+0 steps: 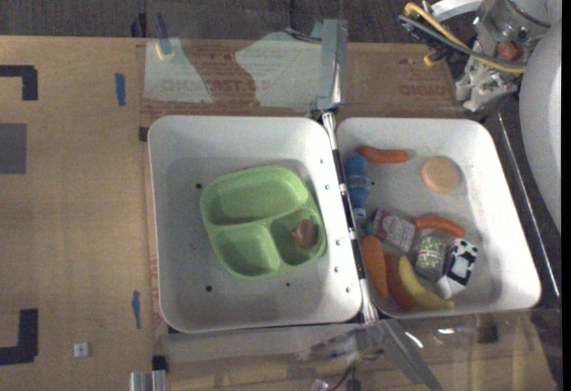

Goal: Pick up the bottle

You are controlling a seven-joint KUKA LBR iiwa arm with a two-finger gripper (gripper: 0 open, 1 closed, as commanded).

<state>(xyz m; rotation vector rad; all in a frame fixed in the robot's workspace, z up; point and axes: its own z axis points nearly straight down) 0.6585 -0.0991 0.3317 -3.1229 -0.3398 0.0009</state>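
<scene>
The gripper [486, 86], pale metal, hangs above the bench beyond the right bin's [500, 141] far rim, holding nothing. The slim blue plastic bottle [357, 179] lies against that bin's left wall, near a glossy sausage [383, 154], a round tan biscuit [441, 175] and a curved banana [419, 286]. A green compartment plate [259, 220] sits in the left bin [178, 202].

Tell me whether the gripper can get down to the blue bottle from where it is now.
Probably yes. The gripper hangs beyond the right bin's far rim, nothing lies over the blue bottle, but the bottle sits against the bin's left wall, leaving little finger room there.
</scene>
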